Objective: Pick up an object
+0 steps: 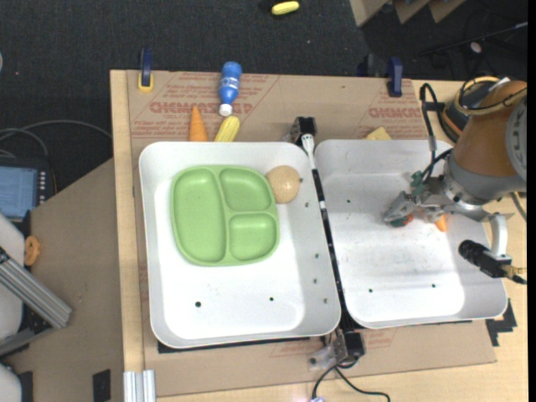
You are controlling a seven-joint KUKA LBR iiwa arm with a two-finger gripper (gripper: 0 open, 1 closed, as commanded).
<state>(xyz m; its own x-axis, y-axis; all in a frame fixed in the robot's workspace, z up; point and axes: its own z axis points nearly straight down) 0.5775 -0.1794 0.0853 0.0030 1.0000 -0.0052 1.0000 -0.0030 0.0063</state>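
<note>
Gripper (400,214) lowered into right bin (368,300), placed for a grasp. Finger state: cannot tell. Small orange object (441,222) just right of gripper, on bin floor.

Claw (400,213) tips blurred; perhaps gripping something orange.

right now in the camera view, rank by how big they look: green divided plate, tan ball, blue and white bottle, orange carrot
1. green divided plate, by far the largest.
2. blue and white bottle.
3. tan ball.
4. orange carrot.
The ball and the carrot look close in size, so their order is unsure: the ball is rounder, the carrot longer and thinner.
</note>
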